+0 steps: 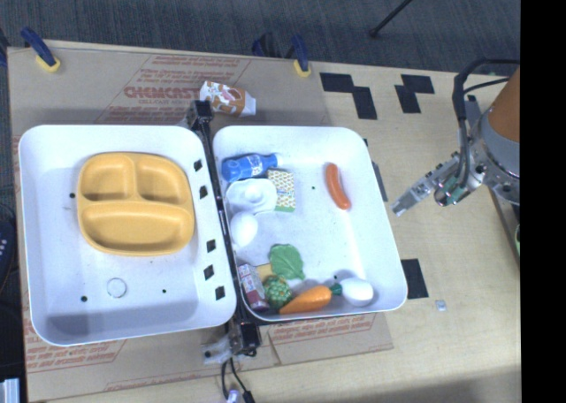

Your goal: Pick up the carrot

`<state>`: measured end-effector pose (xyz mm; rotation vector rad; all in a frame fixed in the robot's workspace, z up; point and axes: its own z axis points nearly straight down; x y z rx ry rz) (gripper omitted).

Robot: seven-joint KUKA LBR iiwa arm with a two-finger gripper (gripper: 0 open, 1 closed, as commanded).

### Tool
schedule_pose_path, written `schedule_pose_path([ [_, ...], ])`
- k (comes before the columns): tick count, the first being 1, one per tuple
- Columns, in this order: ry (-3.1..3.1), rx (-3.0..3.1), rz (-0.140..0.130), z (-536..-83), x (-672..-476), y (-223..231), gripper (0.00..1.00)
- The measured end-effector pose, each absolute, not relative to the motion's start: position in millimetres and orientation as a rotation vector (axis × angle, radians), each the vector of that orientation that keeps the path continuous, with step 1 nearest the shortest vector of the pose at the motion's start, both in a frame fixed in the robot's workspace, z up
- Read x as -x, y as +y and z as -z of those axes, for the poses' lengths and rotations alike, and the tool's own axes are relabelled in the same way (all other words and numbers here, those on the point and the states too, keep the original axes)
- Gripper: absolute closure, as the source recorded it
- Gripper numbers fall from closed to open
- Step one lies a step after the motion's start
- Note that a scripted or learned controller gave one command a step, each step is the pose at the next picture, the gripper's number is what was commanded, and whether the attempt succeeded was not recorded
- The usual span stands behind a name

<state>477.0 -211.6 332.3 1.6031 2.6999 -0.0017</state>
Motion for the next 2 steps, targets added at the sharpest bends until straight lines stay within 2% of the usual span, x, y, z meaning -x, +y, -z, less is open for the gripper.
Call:
schedule_pose_path([
  [1,2.917,-1.158,0.002,-396.3,-477.0,-211.2,1.00],
  [2,2.910,-1.198,0.000,-188.6,-476.0,-210.3,1.00],
])
